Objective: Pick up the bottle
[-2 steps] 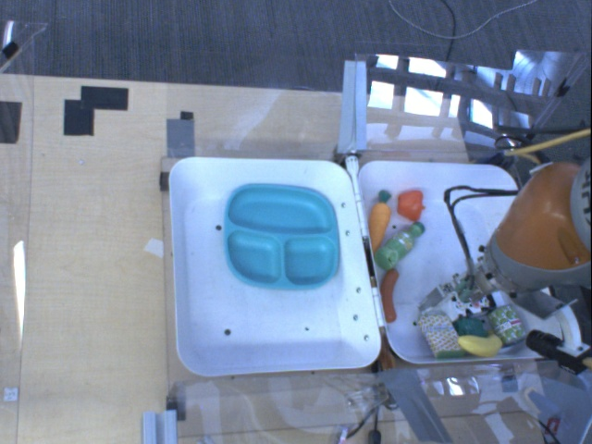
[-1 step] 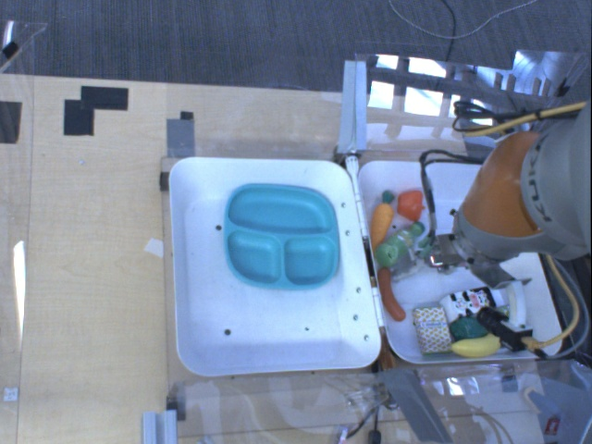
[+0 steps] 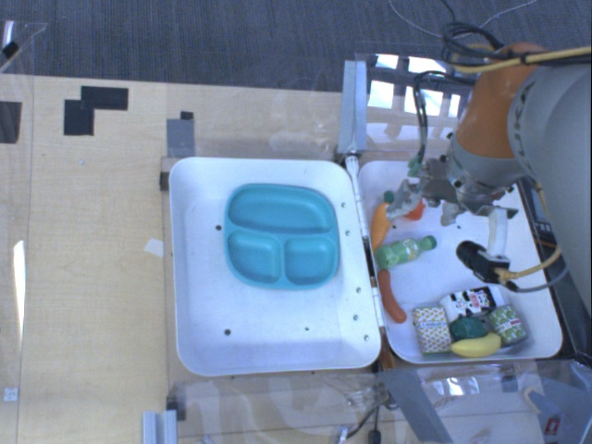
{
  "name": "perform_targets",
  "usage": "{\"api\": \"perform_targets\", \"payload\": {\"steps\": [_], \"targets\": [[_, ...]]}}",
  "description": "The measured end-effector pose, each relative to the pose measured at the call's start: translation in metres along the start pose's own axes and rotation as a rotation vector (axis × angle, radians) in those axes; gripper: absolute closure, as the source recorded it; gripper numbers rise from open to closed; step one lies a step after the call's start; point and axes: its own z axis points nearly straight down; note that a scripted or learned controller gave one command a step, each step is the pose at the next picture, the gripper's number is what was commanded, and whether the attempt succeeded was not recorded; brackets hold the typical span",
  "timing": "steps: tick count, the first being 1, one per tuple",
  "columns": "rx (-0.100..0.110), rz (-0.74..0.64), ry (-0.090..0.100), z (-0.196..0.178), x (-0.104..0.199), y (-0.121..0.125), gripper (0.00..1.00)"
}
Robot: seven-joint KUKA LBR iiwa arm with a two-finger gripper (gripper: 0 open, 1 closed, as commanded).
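Note:
The bottle [image 3: 404,251] is small, green and clear with a green cap. It lies on its side in the left half of the right bin [image 3: 437,283], cap pointing right. My gripper [image 3: 427,202] hangs over the bin's far part, just above and behind the bottle and apart from it. A small red thing [image 3: 416,212] sits right below the gripper. I see nothing between the gripper and the bottle.
An orange carrot [image 3: 379,225] and a red-orange sausage [image 3: 392,300] lie along the right bin's left wall. Several small boxes and a banana [image 3: 474,345] crowd its near right corner. The left bin [image 3: 185,276] holds a blue divided plate [image 3: 282,236].

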Motion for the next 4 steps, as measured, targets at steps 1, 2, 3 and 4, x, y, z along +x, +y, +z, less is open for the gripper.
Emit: {"api": "perform_targets", "payload": {"steps": [1,2,3,4], "targets": [[0.002,-0.040,0.000,0.001,0.018,-0.073,0.00],[0.001,-0.047,0.001,-0.010,0.019,-0.072,1.00],[0.001,-0.047,0.001,-0.010,0.019,-0.071,0.00],[-0.009,0.065,-0.001,0.097,-0.048,-0.048,0.00]]}}
